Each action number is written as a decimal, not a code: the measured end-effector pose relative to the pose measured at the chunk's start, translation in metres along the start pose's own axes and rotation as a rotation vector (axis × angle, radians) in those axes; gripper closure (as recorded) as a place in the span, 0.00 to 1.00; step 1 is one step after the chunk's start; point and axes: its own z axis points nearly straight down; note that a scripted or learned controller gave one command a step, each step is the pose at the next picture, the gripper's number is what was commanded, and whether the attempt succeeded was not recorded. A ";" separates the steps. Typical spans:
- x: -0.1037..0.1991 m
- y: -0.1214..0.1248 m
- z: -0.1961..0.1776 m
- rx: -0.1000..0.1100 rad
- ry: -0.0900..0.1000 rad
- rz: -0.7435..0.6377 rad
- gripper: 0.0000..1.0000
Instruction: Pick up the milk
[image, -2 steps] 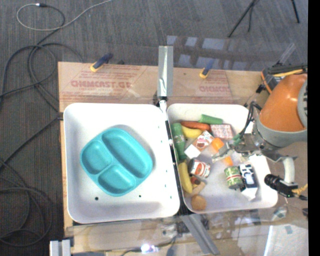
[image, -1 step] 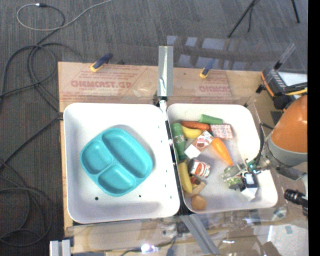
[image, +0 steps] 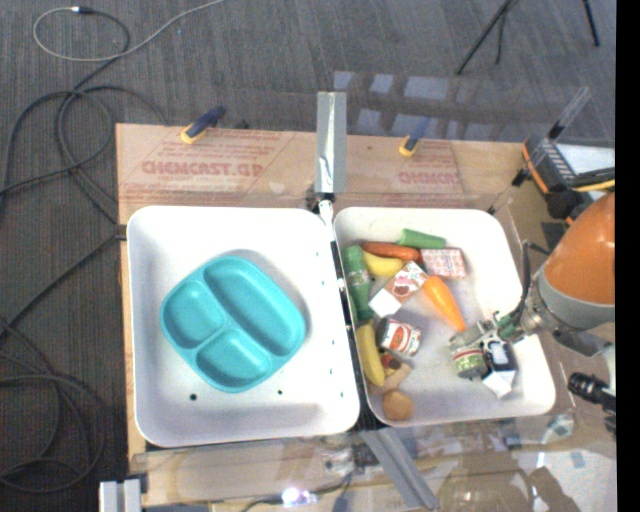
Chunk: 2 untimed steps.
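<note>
Nearest you, a brown lump (image: 398, 405) lies at the near edge of the right bin (image: 525, 400). A banana (image: 371, 352) runs along the left wall just behind it, and a red-and-white can (image: 400, 338) rests beside the banana.

Towards the near right corner, the gripper (image: 488, 340) is over the bin floor, with the arm (image: 585, 265) reaching in across the right wall. You cannot tell how far open it is, or whether it has hold of anything. A small green-and-white can (image: 467, 360) sits just beside it on the left.

The milk (image: 398, 290), a white carton with red print, lies near the bin's middle, well apart from the gripper. A carrot (image: 443, 302) lies between the two, just beside the carton.

Farther back, a yellow fruit (image: 380, 265) and a green cucumber (image: 354, 270) lie by the left wall. A red box (image: 445, 262), a red pepper (image: 388, 249) and a green piece (image: 422, 238) lie near the far edge.

A teal divided plate (image: 233, 322) lies in the middle of the left bin (image: 150, 400).
</note>
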 end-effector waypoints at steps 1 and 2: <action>0.007 0.009 -0.013 -0.009 0.010 -0.011 1.00; 0.049 0.005 -0.070 0.037 0.018 0.143 1.00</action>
